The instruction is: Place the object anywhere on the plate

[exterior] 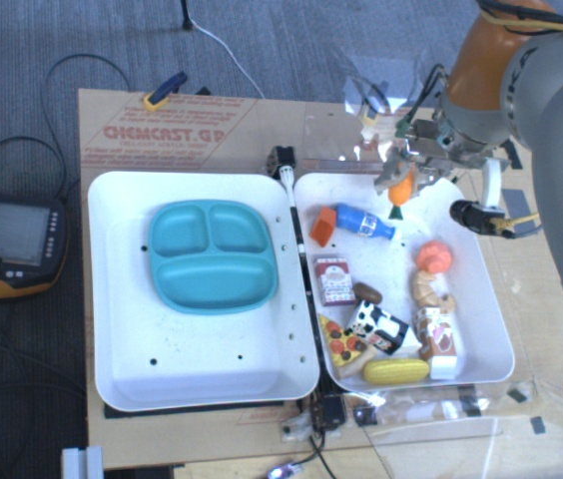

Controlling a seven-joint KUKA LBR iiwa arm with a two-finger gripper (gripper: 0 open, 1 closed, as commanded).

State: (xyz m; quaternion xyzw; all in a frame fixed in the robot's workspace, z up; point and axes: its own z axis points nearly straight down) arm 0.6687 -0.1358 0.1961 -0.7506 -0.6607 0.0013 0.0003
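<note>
- Small orange object (398,192), carrot-like, pinched between the fingers of the gripper (399,180), hanging just under them above the right bin (496,312).
- Probably light, rigid plastic, slick; hold mid-body.
- Teal plate (212,255) well off to the left, in the other bin.

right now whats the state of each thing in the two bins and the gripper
gripper: above the right bin's far edge, a small orange object between its fingers
plate: flat in the left bin, nothing on it
blue bottle: lying on its side
orange block: tilted, by the divider
red card box: lying flat
pizza slice: flat
cow toy: lying over
yellow piece: on its side, near edge of right bin
</note>
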